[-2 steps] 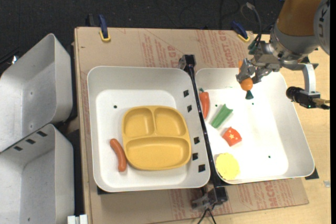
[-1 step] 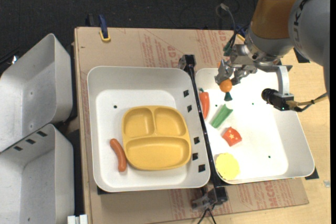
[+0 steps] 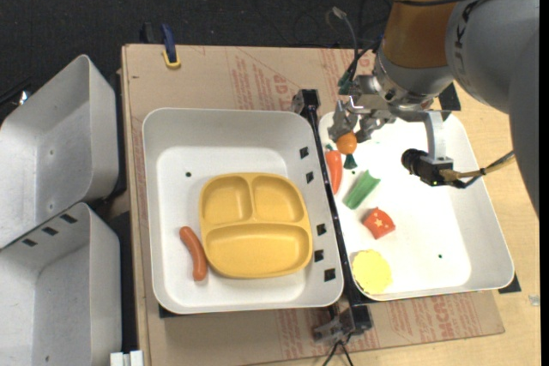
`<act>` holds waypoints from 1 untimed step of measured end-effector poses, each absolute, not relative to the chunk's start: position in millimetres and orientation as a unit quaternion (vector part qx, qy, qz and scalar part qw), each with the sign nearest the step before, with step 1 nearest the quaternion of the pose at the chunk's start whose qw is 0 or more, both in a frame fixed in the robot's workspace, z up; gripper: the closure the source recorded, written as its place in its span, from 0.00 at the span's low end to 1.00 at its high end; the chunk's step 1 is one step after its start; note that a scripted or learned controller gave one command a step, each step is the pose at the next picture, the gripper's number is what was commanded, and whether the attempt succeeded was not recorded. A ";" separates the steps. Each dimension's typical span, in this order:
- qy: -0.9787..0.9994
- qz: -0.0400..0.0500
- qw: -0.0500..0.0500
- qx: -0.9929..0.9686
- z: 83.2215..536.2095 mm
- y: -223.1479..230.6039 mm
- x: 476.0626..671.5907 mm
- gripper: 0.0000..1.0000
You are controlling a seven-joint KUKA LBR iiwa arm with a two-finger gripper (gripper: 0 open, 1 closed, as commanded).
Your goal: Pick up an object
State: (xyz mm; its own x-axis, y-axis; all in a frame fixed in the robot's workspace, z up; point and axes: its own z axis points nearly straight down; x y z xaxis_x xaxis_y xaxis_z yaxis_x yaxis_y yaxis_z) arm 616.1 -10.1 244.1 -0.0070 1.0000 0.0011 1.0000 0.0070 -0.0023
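My gripper [image 3: 352,123] hangs over the far left corner of the right bin [image 3: 455,270], under the grey arm with its orange band. A small round orange object [image 3: 346,143] lies right below the gripper, touching or nearly touching it. Whether it is held is unclear. A red-orange carrot [image 3: 334,171] lies along the bin's left wall just in front of it. Further forward lie a green piece [image 3: 361,189], a red piece [image 3: 378,222] and a flat yellow disc [image 3: 371,270].
The left bin [image 3: 171,133] holds a yellow divided plate [image 3: 256,225] and a brown sausage [image 3: 194,253] beside its left edge. A black part with a cable [image 3: 426,165] hangs over the right bin behind the gripper. Two white containers [image 3: 51,150] stand off the bench at left.
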 end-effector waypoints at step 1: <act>-0.710 0.000 0.001 -0.704 234.6 51.2 611.6 1.00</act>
State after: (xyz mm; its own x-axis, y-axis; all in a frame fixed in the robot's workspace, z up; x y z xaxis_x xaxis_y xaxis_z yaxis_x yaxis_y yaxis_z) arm 611.6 51.2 234.6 -0.0078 1.0000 0.0014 1.0000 0.0078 -0.0025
